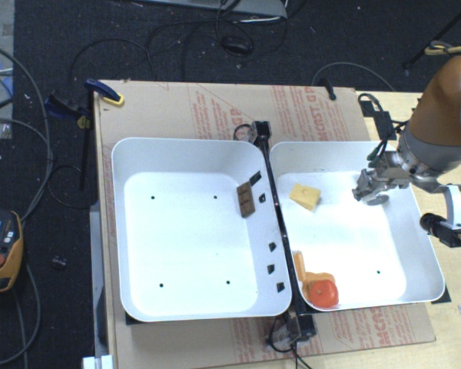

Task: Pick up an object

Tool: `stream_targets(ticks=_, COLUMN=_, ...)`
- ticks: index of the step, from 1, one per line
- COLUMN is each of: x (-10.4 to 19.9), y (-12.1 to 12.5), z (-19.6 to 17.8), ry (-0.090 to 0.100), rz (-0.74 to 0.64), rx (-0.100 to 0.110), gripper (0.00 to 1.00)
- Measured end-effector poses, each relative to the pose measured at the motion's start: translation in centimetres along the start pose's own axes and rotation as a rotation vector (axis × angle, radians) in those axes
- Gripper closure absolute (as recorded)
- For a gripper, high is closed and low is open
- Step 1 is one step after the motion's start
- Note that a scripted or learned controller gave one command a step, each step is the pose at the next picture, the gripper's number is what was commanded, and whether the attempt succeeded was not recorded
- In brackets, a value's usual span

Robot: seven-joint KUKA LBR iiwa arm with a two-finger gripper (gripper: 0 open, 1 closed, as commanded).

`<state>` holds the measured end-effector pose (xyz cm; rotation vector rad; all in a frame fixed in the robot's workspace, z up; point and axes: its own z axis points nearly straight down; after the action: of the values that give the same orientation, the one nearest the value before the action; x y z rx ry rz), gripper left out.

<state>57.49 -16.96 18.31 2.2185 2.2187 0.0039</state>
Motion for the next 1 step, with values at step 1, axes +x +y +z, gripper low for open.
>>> stream_targets(ticks=1, x=0.43, y=0.82, z=-4.64, ry=0.000, rz=-0.001, rx=0.000, gripper=1.00)
